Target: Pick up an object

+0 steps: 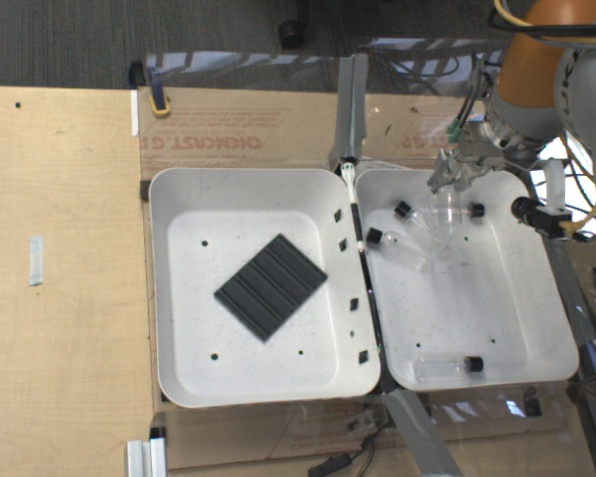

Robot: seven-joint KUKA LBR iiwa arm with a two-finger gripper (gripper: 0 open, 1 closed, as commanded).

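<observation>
You have the gripper (455,170) at the right bin's (566,351) twelve o'clock, grip state undeterminable, above clear tubes (424,229) whose slick, faint surfaces may slip free.

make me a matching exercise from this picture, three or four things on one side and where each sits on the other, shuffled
Things:
1. dark ribbed pad
2. gripper
3. clear tube with a black cap
4. orange band

Places:
A. near the front edge of the right bin
B. on the arm, above the wrist
C. lying at a slant in the middle of the left bin
D. over the far part of the right bin, above a cluster of clear tubes

Pairs: 1-C, 2-D, 3-A, 4-B
</observation>
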